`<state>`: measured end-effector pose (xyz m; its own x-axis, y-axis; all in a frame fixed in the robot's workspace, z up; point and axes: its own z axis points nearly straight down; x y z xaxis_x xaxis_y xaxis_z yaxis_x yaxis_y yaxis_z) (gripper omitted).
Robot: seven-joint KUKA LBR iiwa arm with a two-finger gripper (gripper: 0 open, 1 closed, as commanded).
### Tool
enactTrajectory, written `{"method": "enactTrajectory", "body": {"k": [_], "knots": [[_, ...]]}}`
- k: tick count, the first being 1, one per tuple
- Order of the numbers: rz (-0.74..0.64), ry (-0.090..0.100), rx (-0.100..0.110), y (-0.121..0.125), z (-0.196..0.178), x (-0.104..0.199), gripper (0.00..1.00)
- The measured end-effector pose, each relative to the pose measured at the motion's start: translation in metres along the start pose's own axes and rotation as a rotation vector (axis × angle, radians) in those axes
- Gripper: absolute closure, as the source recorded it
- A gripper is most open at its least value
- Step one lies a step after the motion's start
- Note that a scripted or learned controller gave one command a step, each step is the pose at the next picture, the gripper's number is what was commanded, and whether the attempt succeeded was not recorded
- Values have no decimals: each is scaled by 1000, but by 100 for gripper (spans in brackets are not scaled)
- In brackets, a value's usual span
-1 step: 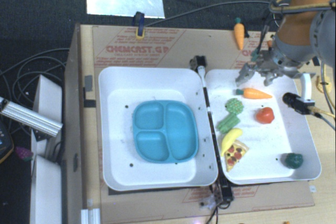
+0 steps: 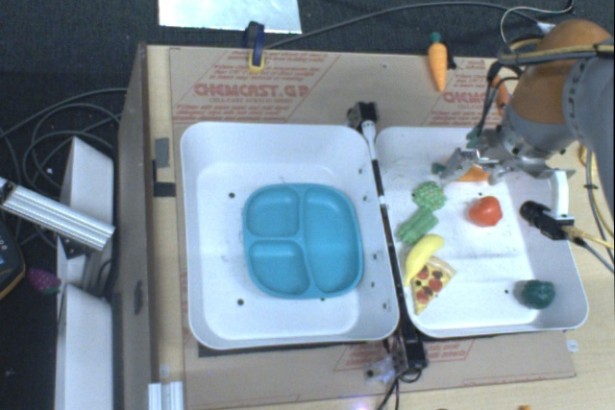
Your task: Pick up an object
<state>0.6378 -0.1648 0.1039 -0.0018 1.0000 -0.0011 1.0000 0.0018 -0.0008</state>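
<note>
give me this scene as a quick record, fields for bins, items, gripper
left bin: holds a blue divided plate
right bin: toy food
items in right bin: green vegetable, red tomato, banana, pizza slice, dark green ball, orange piece
outside bins: carrot on the bench behind the right bin
gripper: at the back of the right bin, over the orange piece
grip state: cannot tell

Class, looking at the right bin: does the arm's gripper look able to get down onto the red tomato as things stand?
Probably yes: the gripper is just above-left of the tomato, which lies apart from the other toys, nothing over it.
</note>
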Motion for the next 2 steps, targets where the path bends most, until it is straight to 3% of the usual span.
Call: {"method": "enactTrajectory", "body": {"k": [1,2], "knots": [[5,-3,-6,9,13,74,0],[2,0,-4,9,3,76,100]]}}
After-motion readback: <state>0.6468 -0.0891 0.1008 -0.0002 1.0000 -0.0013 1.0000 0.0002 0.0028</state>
